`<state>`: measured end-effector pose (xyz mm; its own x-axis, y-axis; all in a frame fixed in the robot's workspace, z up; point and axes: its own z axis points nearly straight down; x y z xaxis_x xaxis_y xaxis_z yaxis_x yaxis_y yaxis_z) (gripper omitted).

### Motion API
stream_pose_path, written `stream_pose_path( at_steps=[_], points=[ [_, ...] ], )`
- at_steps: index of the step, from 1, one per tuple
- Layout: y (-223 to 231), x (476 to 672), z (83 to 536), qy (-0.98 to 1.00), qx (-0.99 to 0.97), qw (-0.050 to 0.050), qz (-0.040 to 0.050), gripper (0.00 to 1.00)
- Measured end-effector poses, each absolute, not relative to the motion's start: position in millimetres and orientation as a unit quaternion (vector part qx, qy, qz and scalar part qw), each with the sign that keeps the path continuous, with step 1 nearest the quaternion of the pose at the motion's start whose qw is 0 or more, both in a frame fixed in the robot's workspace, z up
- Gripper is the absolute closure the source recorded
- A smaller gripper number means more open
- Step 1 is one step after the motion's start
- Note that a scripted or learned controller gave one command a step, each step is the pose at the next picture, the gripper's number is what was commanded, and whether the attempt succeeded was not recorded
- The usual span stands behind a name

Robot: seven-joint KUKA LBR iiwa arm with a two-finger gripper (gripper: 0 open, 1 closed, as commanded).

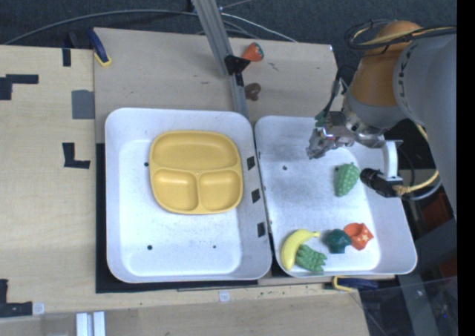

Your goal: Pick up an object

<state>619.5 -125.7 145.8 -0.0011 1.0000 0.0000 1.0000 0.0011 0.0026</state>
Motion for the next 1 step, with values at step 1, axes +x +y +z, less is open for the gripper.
stream_pose_path(
  at_steps=[1],
  points=[
    [-125.2,630.8,197.1,0.708,0.706,0.002,0.0014,1.00]
  ],
)
